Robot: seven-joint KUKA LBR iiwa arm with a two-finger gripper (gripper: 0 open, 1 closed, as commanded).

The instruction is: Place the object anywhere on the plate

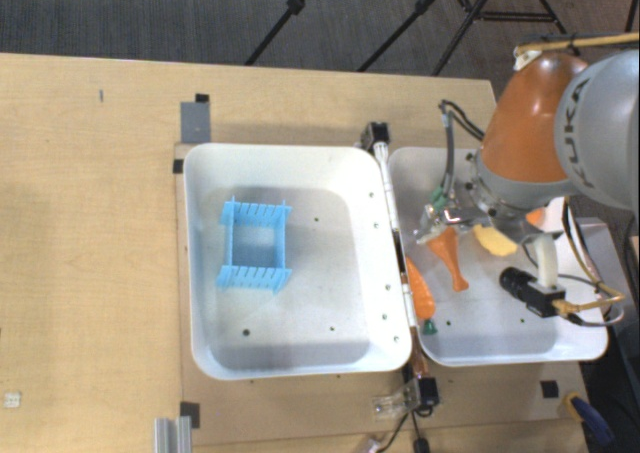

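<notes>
In the right bin (pixel 485 333), the tool (pixel 447 213) hangs at the upper end of an orange stick (pixel 452 261); whether it is open or gripping cannot be told. A carrot (pixel 420 293) lies along the bin's left wall, and a yellow piece (pixel 493 239) sits just right of the stick. A blue rack (pixel 255 245) stands in the left bin (pixel 320 326).

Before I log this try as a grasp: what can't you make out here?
- Tool, camera view: the arm hangs over it, so whether it grips the orange piece below it is unclear.
- Yellow thing: its upper end runs under the arm, and it is too small to identify.
- Right bin: the arm covers its far right corner and whatever lies there.
</notes>
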